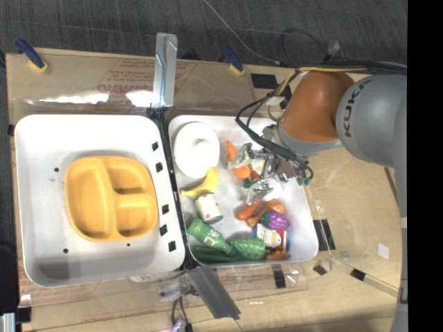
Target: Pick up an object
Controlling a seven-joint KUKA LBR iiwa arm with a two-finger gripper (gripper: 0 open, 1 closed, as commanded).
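The right white bin [304, 199] holds a jumble of toy food: a white round lid or bowl [196, 148], a yellow banana [205, 182], a small white can [208, 208], green vegetables [221, 244], an orange carrot [253, 209], purple grapes [277, 220] and a small printed carton [272, 236]. My gripper [255, 171] hangs low over the bin's middle, among the orange pieces [240, 171] near its upper centre. The grey arm with the orange band [315, 109] reaches in from the right and hides the bin's upper right corner.
The left white bin [41, 185] holds a yellow divided tray [111, 198]. A silver taped strip [165, 71] stands at the back between the bins. Black cables [256, 109] loop off the wrist. Bare bench lies to the right of the bins.
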